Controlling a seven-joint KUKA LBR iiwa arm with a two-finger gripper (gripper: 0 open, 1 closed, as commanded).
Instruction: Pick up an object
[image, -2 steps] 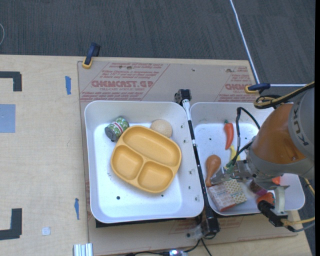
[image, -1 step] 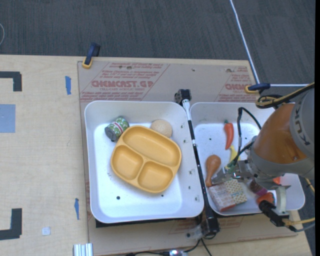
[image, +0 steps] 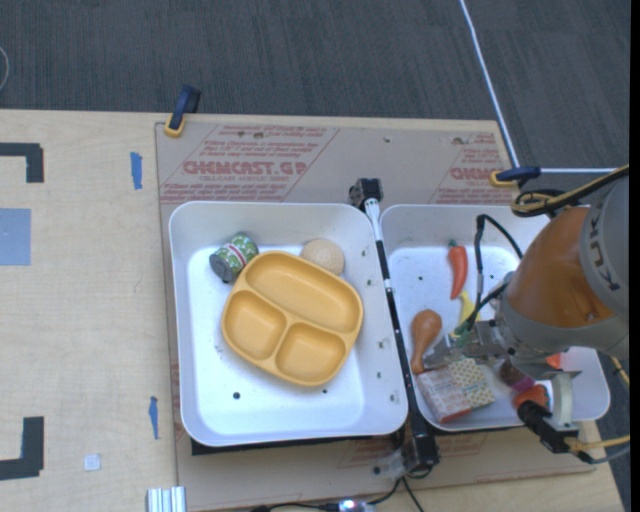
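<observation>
**Plastic, board and carpet**

Both bins, left (image: 200, 330) and right (image: 420, 245), look like smooth white plastic with a mild sheen. The yellow divided tray (image: 292, 318) is matt plastic. The small can (image: 233, 257) carries a glossy printed label. The packet (image: 458, 388) looks like crinkled film. The bench (image: 80, 330) is pale wood; the floor (image: 300, 50) at the far side, rough dark carpet.

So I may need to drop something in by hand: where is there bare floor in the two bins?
Left bin: bare along its left wall and the front strip below the yellow tray. The can and pale ball crowd the back. Right bin: bare near its back-left corner; its front is crowded by the arm, packet and drumstick.
</observation>
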